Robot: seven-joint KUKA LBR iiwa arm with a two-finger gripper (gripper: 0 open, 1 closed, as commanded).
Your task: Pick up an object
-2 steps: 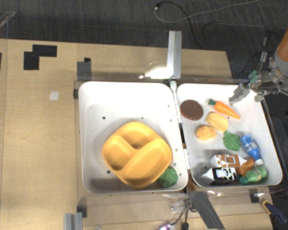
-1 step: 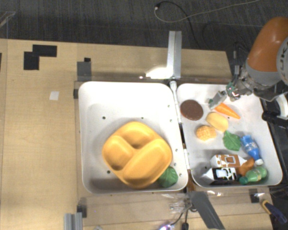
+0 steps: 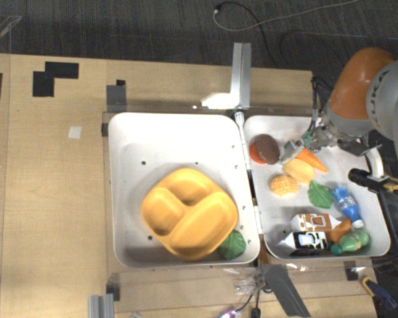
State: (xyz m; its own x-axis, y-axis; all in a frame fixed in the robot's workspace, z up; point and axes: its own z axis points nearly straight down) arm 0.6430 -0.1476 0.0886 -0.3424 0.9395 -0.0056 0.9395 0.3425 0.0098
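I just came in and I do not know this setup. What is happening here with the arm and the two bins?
A grey arm reaches in from the right over the right bin, which holds small toy foods. Its gripper is low at the bin's far side, beside an orange carrot. No object is seen in its grasp. The left bin holds a large yellow tray with a green item beside it.

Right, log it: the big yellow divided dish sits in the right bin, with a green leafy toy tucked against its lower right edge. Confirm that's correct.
Not quite. The yellow divided dish sits in the left bin, not the right one; the camera view shows this. The rest stands: the green leafy toy is tucked against its lower right edge.
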